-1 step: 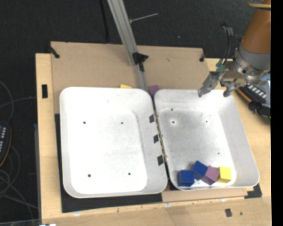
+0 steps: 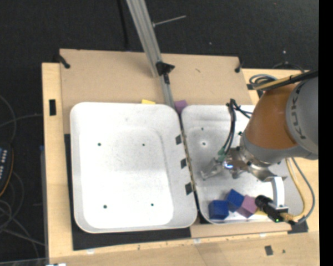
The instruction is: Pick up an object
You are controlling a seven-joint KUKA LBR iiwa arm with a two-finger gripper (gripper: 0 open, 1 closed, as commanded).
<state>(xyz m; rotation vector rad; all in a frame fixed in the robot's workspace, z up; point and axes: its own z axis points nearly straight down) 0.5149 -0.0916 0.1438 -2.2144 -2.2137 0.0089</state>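
The arm (image 2: 277,123) reaches into the right bin (image 2: 208,121), its hand (image 2: 211,170) low over the bin floor, above two blue blocks (image 2: 225,204) and a purple block (image 2: 247,205) near the front wall.

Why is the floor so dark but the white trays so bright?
In the camera view, light falls mostly on the bench, so the left tray and right tray glow pale and a bit washed out, while the floor is black; the blue blocks look slightly fuzzy.
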